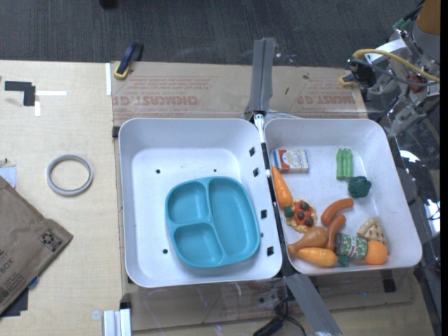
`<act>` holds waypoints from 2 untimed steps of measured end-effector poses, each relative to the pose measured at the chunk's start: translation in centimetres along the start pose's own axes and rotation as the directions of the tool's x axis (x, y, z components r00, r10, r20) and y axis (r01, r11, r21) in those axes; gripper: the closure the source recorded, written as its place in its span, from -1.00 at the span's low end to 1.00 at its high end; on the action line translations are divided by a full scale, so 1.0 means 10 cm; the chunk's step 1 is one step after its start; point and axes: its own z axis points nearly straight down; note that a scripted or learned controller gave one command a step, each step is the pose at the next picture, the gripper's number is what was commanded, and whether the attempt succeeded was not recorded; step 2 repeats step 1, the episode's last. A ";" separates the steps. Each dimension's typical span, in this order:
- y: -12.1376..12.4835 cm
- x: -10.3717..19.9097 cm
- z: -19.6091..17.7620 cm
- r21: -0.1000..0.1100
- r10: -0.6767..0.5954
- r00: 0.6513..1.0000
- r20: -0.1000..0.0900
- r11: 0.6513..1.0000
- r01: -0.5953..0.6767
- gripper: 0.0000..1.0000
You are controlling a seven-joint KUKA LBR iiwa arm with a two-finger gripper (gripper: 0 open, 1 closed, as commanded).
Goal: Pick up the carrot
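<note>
we see the gripper (400, 107) at the far right, hanging over the outer back corner of the right bin (392, 156), above its rim. it is partly cut off and tangled among cables, so we cannot tell whether it is spread or closed. we see nothing in it, and it touches none of the toys.

the carrot (281, 186) lies in the right bin, against the left wall, its thin end pointing to the back. it is well apart from the gripper. a red and white box (290, 160) sits just behind it and a pizza slice (302, 214) just beside its thick end. further right we make out a green pod (344, 164), a piece of broccoli (360, 186), two sausages (337, 207) and, along the front wall, a brown drumstick (308, 238), an orange tapered piece (316, 257), a green can (352, 247) and an orange ball (376, 252).

the left bin (136, 187) holds a teal divided plate (211, 221). both bins rest on a sheet of cardboard (189, 89) with red print. on the pale bench (56, 131) to the left lie a ring of tape (70, 174) and a brown carton (24, 247). grey carpet (210, 12) runs behind the bench.

the arm (428, 12) comes in at the top right corner, where we see its orange band, and slants down toward the bin.
</note>
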 end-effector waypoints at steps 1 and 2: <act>-0.09 0.03 0.05 0.000 0.001 1.000 0.000 1.000 -0.001 -1.00; -0.09 0.03 0.05 0.000 0.001 1.000 0.000 1.000 -0.001 -1.00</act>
